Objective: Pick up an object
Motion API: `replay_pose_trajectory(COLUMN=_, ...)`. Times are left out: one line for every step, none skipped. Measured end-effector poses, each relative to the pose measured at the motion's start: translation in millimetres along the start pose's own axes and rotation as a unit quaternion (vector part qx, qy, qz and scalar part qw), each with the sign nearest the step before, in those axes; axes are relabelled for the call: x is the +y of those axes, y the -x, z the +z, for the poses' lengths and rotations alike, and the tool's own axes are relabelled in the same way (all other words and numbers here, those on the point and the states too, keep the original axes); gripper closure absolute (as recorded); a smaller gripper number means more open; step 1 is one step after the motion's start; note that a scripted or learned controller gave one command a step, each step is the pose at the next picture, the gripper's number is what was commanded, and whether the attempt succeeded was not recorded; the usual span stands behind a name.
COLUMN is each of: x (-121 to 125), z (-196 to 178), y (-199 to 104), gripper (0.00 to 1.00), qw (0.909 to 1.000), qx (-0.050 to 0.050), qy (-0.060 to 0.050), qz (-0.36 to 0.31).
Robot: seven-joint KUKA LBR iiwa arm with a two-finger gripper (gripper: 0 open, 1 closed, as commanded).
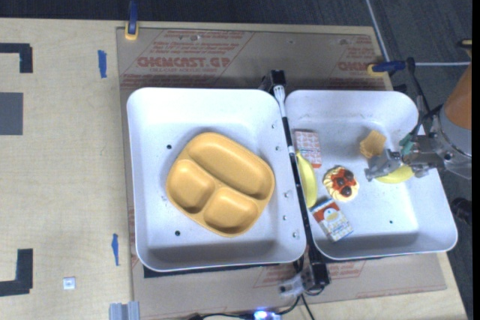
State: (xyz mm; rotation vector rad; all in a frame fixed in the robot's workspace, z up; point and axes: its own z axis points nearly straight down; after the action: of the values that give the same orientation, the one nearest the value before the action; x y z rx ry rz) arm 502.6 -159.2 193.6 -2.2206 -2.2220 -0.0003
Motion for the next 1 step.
replay_pose_trajectory(x=12.2, z=95.9, y=-8.9, gripper=0.00, qw=1.0000, qx=0.000, qy=0.002, qz=0.000)
